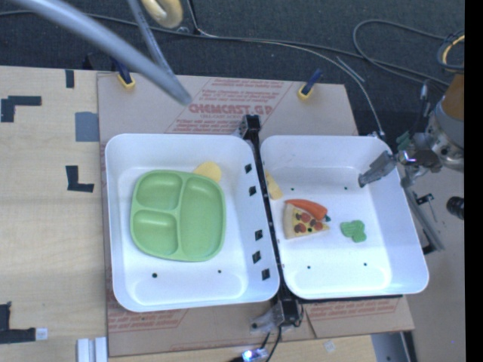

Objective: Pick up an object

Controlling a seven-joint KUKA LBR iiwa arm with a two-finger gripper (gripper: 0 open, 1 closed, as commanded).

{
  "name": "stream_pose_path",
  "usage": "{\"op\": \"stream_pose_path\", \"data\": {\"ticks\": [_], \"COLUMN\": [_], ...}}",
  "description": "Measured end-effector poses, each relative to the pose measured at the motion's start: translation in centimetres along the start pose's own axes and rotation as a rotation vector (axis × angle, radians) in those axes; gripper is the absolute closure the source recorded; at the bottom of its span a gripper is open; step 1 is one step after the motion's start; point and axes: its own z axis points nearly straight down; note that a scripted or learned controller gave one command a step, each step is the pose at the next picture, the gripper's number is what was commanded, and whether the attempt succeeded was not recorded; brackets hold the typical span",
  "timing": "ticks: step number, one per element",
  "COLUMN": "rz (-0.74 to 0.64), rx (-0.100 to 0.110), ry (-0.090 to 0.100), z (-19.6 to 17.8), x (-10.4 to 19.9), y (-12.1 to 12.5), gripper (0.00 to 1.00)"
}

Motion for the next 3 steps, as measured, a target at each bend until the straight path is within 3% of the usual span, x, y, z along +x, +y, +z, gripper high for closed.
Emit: {"op": "stream_pose_path", "data": {"ticks": [1, 3], "rz": [-0.004, -0.004], "rx": [-0.012, -0.009], "ry": [-0.003, -0.003], "z": [-0.7, 8.8], "x": [0.1, -0.5], "y": [0.2, 0.2], "gripper": [0.00, 0.00]}}
